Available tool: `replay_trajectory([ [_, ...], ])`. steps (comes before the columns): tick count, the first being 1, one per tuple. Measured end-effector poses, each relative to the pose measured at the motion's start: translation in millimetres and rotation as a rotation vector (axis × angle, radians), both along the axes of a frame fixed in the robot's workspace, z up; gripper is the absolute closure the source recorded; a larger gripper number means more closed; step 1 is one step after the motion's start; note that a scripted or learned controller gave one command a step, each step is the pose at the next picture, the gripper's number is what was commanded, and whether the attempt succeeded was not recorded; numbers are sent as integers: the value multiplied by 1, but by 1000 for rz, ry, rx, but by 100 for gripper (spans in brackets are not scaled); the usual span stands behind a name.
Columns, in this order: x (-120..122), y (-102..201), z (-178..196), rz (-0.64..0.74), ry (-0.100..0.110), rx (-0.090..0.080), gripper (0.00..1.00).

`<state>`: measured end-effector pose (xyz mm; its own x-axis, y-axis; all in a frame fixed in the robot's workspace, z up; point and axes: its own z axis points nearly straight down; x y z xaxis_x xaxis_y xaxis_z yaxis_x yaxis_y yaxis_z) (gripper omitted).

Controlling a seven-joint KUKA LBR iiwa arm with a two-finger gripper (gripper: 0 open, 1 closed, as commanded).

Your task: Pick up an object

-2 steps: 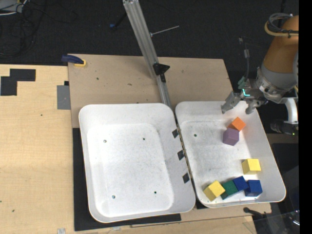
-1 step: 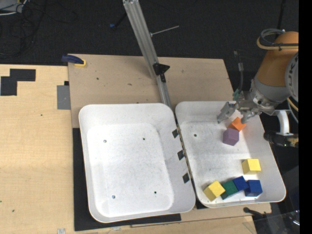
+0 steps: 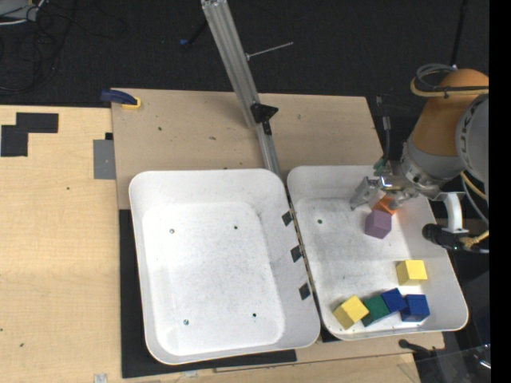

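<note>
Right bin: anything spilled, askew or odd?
Nothing spilled. All blocks lie inside the right bin: purple block and orange block at the claw, lone yellow block, and a yellow, green and blue cluster crowded against the near rim.

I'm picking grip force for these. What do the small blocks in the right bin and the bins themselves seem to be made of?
The purple block, yellow block and blue blocks look like painted wood or hard plastic: sharp edges, flat matte colour, though the view leaves it open. The right bin and left bin look like moulded white plastic, with rounded rims and a faintly speckled, dull surface.
</note>
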<state>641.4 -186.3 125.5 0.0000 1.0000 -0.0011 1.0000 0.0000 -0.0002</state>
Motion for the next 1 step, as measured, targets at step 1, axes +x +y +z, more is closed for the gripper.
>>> replay_trajectory([
  [1,5,-1,-6,1,-18,-4,0],
])
